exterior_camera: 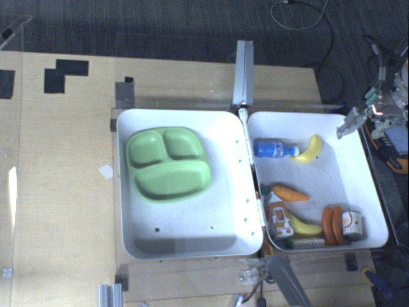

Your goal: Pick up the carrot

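Observation:
The carrot (291,194) is a short orange piece lying flat near the left wall of the right bin (358,171), its tip pointing right. My gripper (356,120) hovers at that bin's far right corner, well away from the carrot, up and to the right of it. Nothing shows in its grasp. The arm behind it runs off the right edge of the camera view.
A blue bottle (275,149) and a yellow banana (308,150) lie at the back of the right bin. Another banana (301,226), a small box (277,217), orange rings (331,226) and a can (351,224) crowd its front. A green divided plate (168,163) sits in the left bin (192,235).

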Robot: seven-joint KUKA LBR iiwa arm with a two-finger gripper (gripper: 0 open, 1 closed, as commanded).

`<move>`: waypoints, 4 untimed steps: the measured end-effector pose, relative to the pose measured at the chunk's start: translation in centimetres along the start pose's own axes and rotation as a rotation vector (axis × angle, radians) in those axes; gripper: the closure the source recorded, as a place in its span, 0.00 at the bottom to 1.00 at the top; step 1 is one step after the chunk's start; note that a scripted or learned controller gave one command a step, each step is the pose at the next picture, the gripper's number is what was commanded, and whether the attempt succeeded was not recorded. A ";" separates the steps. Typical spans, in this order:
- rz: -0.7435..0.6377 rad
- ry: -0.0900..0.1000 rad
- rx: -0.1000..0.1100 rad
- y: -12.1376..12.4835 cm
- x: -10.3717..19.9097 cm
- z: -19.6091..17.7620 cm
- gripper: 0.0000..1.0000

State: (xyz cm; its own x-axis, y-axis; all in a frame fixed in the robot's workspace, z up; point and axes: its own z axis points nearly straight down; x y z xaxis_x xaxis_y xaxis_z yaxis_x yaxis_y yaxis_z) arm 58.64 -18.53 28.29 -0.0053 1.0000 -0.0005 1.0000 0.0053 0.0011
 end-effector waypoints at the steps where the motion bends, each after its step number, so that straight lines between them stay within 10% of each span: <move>1: -0.015 0.000 0.000 -2.6 6.3 4.6 0.00; 2: -0.035 0.001 0.002 -1.8 15.1 9.6 0.00; 3: -0.133 -0.001 -0.009 -7.1 9.6 17.6 0.00; 4: -0.134 -0.001 -0.015 -7.0 9.7 16.5 1.00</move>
State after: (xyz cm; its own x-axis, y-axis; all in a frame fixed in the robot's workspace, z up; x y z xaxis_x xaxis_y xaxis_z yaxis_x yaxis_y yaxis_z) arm 51.65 -8.83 11.79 -0.1386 0.9903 -0.0025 0.9902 0.1386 0.0154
